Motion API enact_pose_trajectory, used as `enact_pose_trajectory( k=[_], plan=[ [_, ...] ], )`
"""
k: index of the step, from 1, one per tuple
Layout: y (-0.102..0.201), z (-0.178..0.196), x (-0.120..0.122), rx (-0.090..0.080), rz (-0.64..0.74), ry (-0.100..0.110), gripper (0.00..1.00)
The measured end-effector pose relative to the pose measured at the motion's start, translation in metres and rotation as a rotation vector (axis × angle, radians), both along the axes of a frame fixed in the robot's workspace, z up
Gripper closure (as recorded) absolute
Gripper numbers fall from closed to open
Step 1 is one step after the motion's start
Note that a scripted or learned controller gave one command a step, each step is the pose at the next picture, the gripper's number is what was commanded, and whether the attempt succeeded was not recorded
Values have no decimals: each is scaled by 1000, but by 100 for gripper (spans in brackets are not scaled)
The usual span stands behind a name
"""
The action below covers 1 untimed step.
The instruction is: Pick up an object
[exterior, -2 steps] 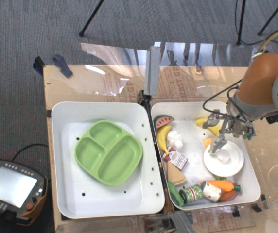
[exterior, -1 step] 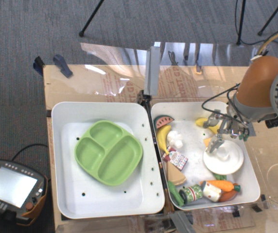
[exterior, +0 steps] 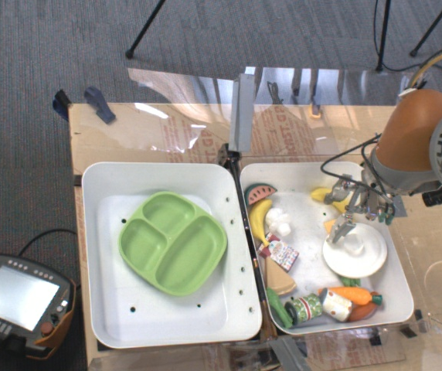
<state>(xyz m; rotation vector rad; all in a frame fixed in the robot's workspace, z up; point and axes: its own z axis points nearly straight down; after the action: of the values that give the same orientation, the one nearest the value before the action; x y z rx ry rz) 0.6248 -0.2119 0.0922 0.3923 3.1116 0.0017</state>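
My gripper (exterior: pixel 348 224) hangs low over the right bin (exterior: pixel 403 284), just above the upper edge of a white round plate (exterior: pixel 356 260). A yellow toy piece (exterior: pixel 322 195) lies just left of the gripper. Further left in the same bin are a banana (exterior: pixel 259 219), a watermelon slice (exterior: pixel 258 194), a small white object (exterior: pixel 280 222) and a red and white carton (exterior: pixel 283 255). Along the bin's front lie a bread slice (exterior: pixel 282 283), a green can (exterior: pixel 307 308) and a carrot (exterior: pixel 352 294). Nothing visibly sits in the gripper.
The left bin (exterior: pixel 105 207) holds a green divided plate (exterior: pixel 173 242). The arm's orange band (exterior: pixel 410 130) and its cables stand above the right bin's far right corner. A tablet (exterior: pixel 16 300) lies on the floor at lower left.
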Motion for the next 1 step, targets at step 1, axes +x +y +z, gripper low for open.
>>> enact_pose_trajectory(
  k=[1],
  plan=[
    [4,-1,-3,0,-101,1,0]
  ],
)
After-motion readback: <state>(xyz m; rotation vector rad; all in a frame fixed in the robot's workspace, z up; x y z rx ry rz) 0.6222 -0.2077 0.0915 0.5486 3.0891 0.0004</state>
